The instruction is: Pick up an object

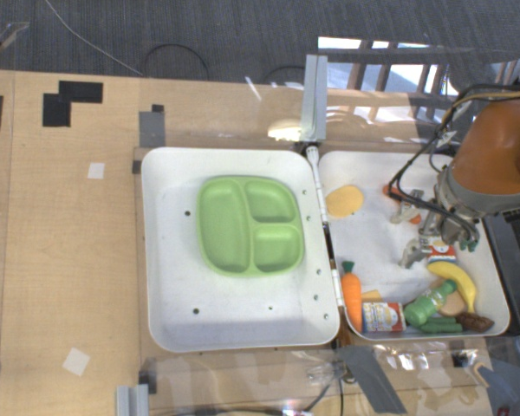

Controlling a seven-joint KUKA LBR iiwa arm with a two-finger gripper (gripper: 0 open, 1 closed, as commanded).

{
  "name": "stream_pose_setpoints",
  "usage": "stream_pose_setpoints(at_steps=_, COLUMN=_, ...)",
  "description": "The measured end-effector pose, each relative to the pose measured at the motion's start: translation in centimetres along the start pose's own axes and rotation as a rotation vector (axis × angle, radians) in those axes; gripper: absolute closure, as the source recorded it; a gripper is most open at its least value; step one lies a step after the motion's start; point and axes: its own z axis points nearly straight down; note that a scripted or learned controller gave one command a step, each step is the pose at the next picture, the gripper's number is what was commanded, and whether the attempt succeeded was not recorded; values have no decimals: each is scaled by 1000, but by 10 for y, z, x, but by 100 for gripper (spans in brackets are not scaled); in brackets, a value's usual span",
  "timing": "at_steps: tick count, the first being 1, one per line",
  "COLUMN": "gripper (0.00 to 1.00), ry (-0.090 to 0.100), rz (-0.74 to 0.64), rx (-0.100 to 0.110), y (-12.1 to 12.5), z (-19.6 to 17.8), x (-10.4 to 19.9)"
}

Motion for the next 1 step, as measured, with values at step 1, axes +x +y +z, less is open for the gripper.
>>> stream_pose_setpoints(at_steps=1, gripper=0, ry=1, rz=29, rx=-1, y=-12, z=1, x=-16)
